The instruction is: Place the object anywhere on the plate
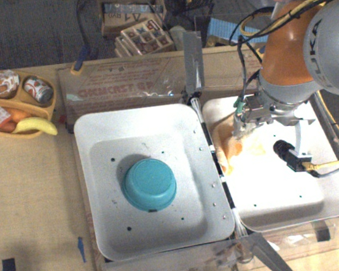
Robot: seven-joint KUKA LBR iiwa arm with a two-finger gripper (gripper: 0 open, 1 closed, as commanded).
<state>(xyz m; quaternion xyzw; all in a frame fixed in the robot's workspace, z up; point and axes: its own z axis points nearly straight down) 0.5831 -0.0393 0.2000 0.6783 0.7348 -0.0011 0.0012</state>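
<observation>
The arm (pixel 305 39) reaches over the right bin (pixel 290 202), its gripper (pixel 244 125) low near that bin's upper left corner. Whether it is spread or pinching anything cannot be told from above. An orange object (pixel 232 148) lies just below the gripper, by the bin's left wall. The teal plate (pixel 150 184) sits upside-down in the left bin (pixel 96 141).

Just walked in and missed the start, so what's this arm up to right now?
A grey and orange robot arm reaches in over the right bin, with its gripper low near an orange object at that bin's left wall. Whether it has hold of the object can't be told from here. The teal plate sits in the left bin with nothing on it, so the placing isn't done yet.
</observation>
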